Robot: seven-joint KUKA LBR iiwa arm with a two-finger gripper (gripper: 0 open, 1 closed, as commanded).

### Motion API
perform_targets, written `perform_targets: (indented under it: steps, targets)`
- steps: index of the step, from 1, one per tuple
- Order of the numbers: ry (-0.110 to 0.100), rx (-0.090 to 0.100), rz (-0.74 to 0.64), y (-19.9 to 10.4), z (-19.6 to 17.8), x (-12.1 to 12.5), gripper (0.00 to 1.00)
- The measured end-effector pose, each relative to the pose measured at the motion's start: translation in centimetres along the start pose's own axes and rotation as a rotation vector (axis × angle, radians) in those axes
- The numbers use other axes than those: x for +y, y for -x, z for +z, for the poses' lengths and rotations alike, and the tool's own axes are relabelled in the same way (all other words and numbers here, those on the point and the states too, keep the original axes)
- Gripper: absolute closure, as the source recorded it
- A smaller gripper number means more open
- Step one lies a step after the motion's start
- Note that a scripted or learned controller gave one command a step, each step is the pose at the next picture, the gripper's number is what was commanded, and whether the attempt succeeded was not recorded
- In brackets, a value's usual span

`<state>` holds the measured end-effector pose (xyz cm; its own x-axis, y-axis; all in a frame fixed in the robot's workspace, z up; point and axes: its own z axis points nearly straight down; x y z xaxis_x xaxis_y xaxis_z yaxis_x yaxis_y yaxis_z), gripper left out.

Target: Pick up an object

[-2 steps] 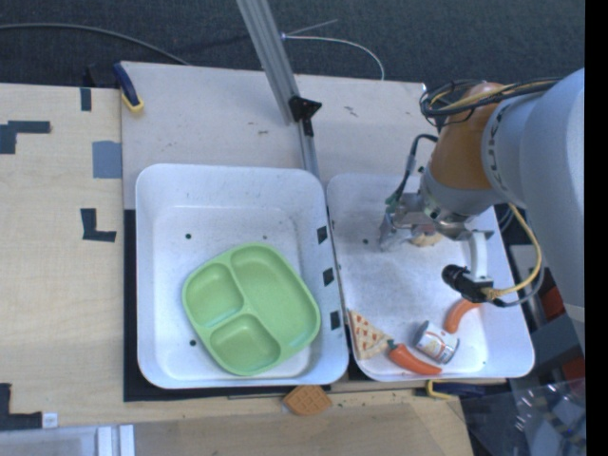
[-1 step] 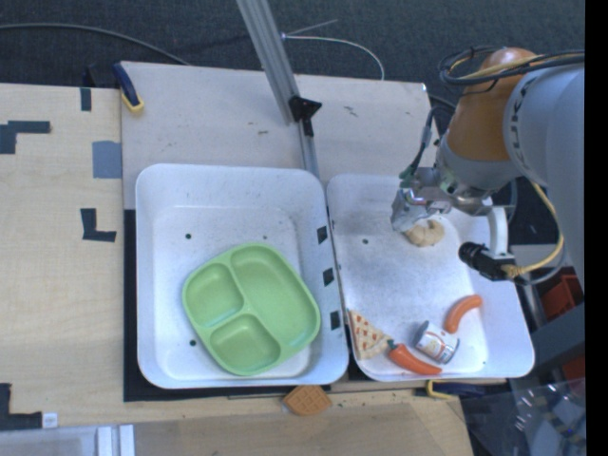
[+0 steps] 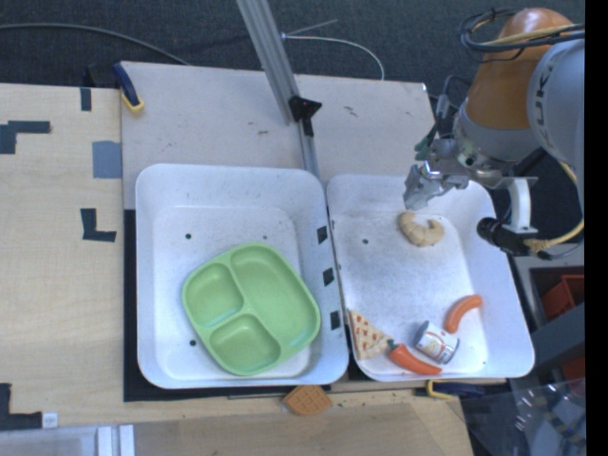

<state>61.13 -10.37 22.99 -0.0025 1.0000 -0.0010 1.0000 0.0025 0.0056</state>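
A pale wooden bench (image 3: 57, 293) stands on dark carpeted floor (image 3: 380, 8).

Tan croissant-shaped piece (image 3: 421, 228) lies flat in the right bin (image 3: 494, 255) — upper part, near its middle

Just below the gripper (image 3: 419, 194) lies the croissant (image 3: 421, 228), nearly touching. Left of it, bare bin floor (image 3: 375, 264). Farther below, by the near wall, crowd sausage (image 3: 463, 311), can (image 3: 436, 342), carrot (image 3: 412, 358) and waffle (image 3: 366, 333).
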Motion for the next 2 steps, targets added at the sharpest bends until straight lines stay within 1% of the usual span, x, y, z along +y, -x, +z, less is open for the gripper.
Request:
perform_targets:
  steps: [1, 2]
  targets:
    - [-0.002, 0.000, 0.001, 0.0, -4.9, 0.1, 1.00]
    - [-0.009, 0.002, -0.003, -5.0, -2.6, 1.4, 1.00]
